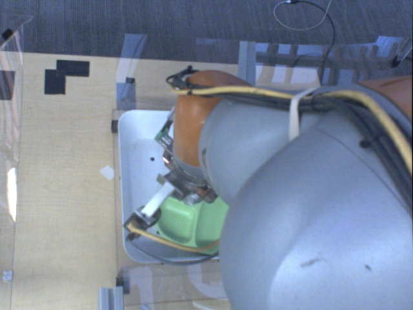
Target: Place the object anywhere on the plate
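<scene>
Metal claw sat low in the white bin, close above a green item. Claw state: cannot tell, as the wrist and arm hid its tip. The green item was pale, smooth and rounded, with a crease dividing it into two parts. It lay in the bin's near corner, and its right side was hidden under the arm. Could not tell whether it was the plate or the object, nor whether the claw touched it. Bare bin floor showed to the left of the claw, with a few small dark specks on it. Above the claw was the orange band, and behind that the grey arm covered the whole right side of the view. The bin rested on a pale wooden bench. A black stepped mark sat on the bench's far left, well apart from the bin. Beyond the bench was blue-grey carpet, with a thin looped cable lying on it.
</scene>
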Tool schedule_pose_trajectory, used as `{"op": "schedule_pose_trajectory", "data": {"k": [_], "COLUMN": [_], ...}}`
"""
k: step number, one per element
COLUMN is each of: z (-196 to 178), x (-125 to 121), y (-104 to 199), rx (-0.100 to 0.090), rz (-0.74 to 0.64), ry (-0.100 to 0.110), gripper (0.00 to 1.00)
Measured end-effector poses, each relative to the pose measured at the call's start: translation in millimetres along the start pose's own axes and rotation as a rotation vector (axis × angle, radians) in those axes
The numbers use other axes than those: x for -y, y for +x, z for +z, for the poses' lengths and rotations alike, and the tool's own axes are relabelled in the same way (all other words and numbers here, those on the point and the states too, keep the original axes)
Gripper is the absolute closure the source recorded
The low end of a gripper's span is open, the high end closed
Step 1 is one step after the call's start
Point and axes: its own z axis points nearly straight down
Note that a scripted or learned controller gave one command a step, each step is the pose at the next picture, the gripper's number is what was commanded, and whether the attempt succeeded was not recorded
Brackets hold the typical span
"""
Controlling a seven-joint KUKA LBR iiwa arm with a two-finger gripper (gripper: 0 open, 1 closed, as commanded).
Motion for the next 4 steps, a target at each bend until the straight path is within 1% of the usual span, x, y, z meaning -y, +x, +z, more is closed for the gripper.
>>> {"op": "schedule_pose_trajectory", "data": {"k": [1, 2, 3, 4], "z": [0, -10, 50, 57], "x": [0, 0, -21, -27], "y": [0, 1, 20, -26], "rx": [0.000, 0.000, 0.001, -0.001], "rz": [0.000, -0.006, -0.229, -0.213], "ry": [0.000, 0.000, 0.000, 0.000], "gripper": [0.00, 1.00, 1.00, 1.00]}}
